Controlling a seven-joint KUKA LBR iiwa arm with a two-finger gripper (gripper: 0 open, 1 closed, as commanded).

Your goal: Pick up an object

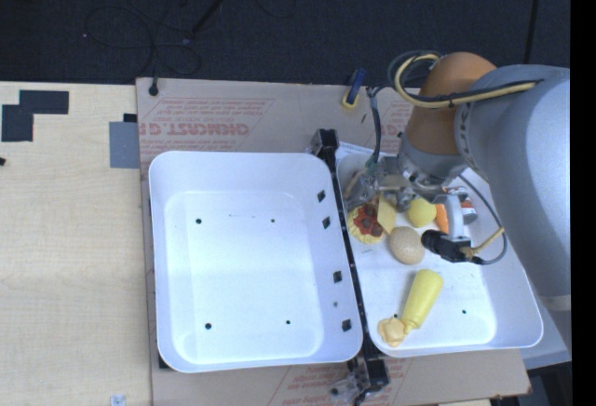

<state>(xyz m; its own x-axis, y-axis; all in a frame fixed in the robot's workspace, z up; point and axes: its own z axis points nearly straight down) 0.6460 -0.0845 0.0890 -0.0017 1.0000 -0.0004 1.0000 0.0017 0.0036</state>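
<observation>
Jaws (399, 201) state unclear, crowded by beige egg (406, 245), yellow bottle (416, 302), red-yellow toy (367, 223).

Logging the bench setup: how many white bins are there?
2: the left bin, and the right bin beside it holding the toy food under the arm; more items may be hidden there.

Left white bin (177, 209) beside right one; blue clamp (353, 89) on cardboard sheet (233, 115).

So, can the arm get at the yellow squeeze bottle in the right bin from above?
Probably yes. The yellow squeeze bottle lies alone on bare floor of the right bin, apart from the beige egg-shaped object; nothing covers it.
</observation>
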